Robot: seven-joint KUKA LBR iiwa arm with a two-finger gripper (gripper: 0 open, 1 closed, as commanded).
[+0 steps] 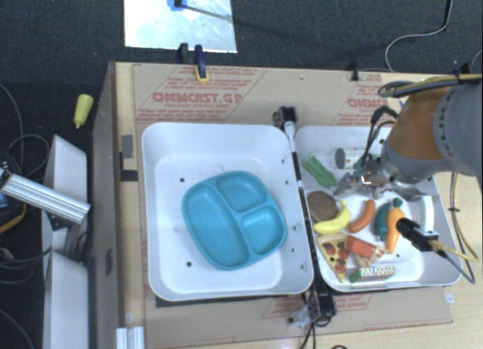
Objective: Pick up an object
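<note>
While the gripper [361, 179] hangs over the right bin [434, 276], we cannot tell its fingers' state. We judge the banana [334, 221] light, stiff, slick; grip mid-curve.

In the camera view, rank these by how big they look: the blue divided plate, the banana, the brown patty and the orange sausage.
Largest to smallest:
1. blue divided plate, by far
2. banana
3. brown patty, close to the banana, so that pair is uncertain
4. orange sausage

blue plate [234, 219] — yellow banana [333, 223] — white bins [170, 143].
</note>
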